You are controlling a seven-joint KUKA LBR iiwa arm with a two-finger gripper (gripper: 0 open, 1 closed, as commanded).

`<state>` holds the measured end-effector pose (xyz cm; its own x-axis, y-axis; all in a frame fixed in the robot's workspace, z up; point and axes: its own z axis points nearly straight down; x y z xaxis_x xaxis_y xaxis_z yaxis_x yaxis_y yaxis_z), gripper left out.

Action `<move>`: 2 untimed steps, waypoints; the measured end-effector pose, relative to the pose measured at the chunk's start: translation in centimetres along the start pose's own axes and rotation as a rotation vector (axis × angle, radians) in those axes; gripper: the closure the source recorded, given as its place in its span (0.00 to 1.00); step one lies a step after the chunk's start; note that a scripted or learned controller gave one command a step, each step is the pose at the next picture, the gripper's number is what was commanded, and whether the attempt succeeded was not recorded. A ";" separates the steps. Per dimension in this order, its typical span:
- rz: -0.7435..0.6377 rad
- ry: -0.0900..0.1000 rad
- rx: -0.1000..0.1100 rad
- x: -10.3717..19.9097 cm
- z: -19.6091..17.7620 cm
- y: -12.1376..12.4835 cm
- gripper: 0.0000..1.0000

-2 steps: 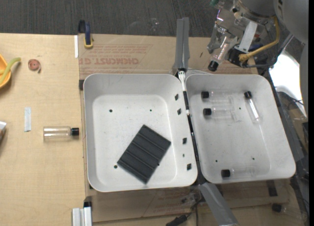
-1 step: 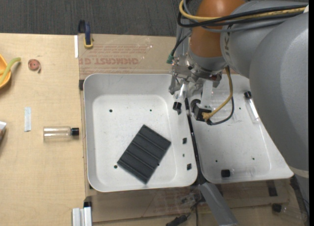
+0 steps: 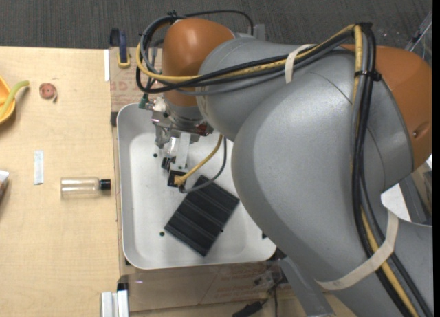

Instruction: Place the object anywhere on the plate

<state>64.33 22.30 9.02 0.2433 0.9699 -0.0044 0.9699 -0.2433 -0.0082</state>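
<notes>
My gripper [image 3: 168, 152] hangs low over the upper left part of the white bin [image 3: 141, 243], under the orange wrist band. A black ribbed rectangular slab [image 3: 203, 218] lies tilted on the bin floor just below and to the right of the gripper, apart from it. I see nothing held at the gripper's tip. The grey arm covers the bin's right side and everything beyond it.
Left of the bin is a wooden surface with a clear bottle with a black cap [image 3: 85, 186], a small white strip [image 3: 38, 168], a brown disc [image 3: 47, 90] and an orange-yellow item [image 3: 7, 101] at the left edge. A tiny dark speck [image 3: 162, 233] lies on the bin floor.
</notes>
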 end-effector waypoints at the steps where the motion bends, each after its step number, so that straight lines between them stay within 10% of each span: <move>1: -0.131 0.001 -0.007 -7.7 -9.8 3.5 1.00; 2: -0.302 0.001 -0.008 -1.8 -12.5 1.9 1.00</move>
<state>65.90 20.14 21.53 -0.0561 0.9984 -0.0022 0.9984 0.0561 -0.0013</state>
